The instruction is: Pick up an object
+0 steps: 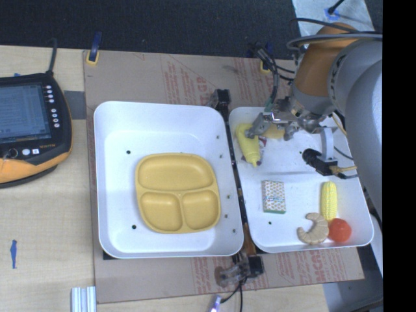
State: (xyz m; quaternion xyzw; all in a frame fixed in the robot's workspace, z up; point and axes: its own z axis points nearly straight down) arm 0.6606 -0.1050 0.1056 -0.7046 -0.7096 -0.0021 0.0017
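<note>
Reaching into the far-left corner of the right bin in the camera view, my jaws, spread I cannot tell, sit just beside the yellow toy, which lies toward the view's left by the bin wall, long axis far-to-near.

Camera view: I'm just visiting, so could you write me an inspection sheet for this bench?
Surface: bench, with a left bin and a right bin, both white, side by side.
Job's things: all in the right bin: banana, card, corn, croissant, red ball.
Clutter: yellow tray in the left bin.
Grippers: tool over the right bin's far end, by the banana; grip unclear.
Cables: dark cable at the wrist.
Surroundings: pendant left of the bins; dark floor.
</note>
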